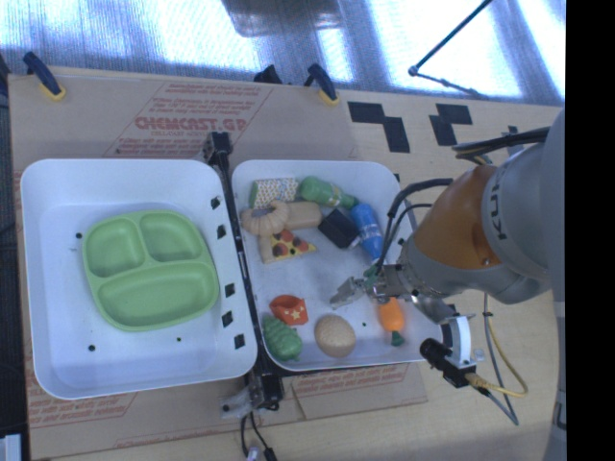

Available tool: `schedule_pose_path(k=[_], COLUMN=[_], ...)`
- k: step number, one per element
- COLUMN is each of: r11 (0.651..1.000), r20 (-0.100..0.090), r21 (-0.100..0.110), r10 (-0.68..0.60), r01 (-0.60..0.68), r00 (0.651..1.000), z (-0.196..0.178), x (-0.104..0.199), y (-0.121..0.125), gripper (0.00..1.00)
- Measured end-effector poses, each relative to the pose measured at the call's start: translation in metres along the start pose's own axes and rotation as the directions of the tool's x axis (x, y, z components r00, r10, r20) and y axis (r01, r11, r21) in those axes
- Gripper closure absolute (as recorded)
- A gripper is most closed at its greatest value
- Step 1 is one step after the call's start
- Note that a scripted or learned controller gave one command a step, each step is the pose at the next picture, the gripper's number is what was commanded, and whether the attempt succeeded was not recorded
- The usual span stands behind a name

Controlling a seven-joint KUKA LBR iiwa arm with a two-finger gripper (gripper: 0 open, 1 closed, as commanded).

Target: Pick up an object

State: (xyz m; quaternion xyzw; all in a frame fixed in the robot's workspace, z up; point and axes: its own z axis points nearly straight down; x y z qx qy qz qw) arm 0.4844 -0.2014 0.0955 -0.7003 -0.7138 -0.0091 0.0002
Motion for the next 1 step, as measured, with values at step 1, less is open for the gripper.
schedule_pose_path(k=[1], r11=[1.0], r20=[0.0], r21=[0.0], r10=[0.0], r01=[0.0], r00=[1.0], z=[0.0], x=[0.0], y=[0.0], gripper=[0.0])
